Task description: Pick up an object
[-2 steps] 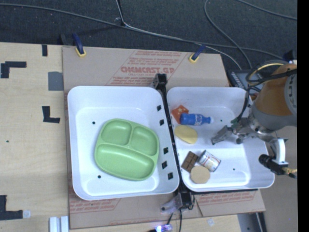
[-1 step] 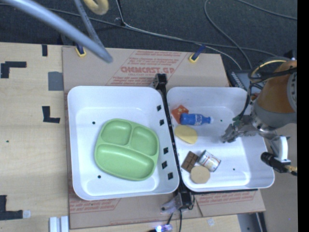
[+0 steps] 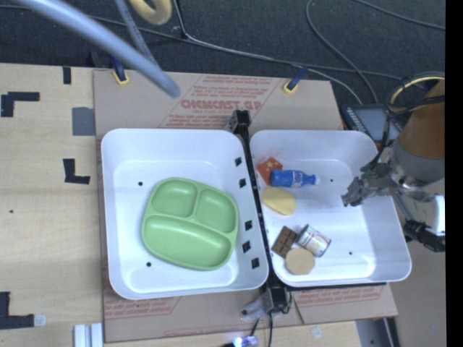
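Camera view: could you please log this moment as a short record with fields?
left bin: green tray
right bin: blue bottle, red packet, yellow piece, brown block, jar, tan disc
claw: over right bin's right side, apart from the items
held: nothing seen

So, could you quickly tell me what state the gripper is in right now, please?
Gripper: over the right bin's right side, nothing visibly held; open or shut cannot be told.
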Available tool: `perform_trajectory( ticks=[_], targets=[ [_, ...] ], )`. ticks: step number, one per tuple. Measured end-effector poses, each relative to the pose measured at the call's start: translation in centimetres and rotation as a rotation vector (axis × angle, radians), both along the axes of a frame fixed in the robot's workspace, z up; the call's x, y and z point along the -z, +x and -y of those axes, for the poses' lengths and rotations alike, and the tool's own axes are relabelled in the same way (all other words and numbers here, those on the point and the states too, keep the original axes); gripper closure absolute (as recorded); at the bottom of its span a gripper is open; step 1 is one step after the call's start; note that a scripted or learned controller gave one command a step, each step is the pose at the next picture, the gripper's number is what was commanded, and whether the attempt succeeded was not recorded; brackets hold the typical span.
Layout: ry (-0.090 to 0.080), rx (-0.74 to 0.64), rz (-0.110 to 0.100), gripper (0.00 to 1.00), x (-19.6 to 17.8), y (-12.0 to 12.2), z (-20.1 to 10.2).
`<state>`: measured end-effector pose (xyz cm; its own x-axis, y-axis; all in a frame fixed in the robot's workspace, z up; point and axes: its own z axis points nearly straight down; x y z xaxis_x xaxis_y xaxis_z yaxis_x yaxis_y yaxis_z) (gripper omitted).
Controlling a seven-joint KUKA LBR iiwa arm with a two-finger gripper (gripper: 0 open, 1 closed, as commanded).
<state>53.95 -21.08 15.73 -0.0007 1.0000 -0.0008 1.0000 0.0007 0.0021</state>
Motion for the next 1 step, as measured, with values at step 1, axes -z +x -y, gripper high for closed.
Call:
perform_trajectory(
  ticks=[1],
  targets=[
    [-0.001,-0.001,0.002,1.00,-4.42,0.53,0.39]
  ],
)
